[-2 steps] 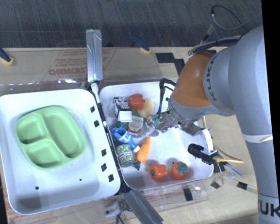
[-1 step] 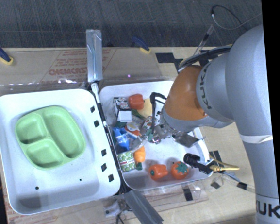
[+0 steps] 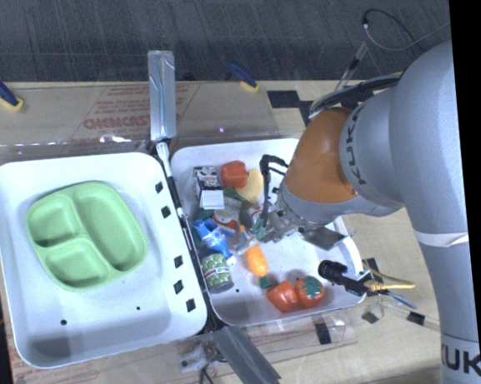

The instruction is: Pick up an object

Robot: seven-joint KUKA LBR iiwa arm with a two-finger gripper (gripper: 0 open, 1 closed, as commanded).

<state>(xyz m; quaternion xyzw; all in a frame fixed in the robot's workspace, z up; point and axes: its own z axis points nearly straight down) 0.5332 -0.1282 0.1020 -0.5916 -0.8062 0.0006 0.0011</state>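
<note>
Camera view. Reaching in from the right with arm, wrist low over the heap in right bin. Cannot tell whether jaws clenched, released or grasping anything: hidden among the clutter under the wrist. Nothing visibly lifted. Nearest candidates for the pick, packed close together: blue packet, carrot, white box. Farther off: tomato, can, pepper. Over in left bin, a green tray.

Risks, as judged:
- closing on two neighbours at once
- pinching an edge and slipping off
- shoving the packet against the wall between the bins
- setting the round carrot or can rolling clear
- dragging neighbours up and dropping them

Writing: red "CHEMCAS…" on the sheet behind left bin, "KU" on the arm. Labels on can and packet too small to read.
</note>
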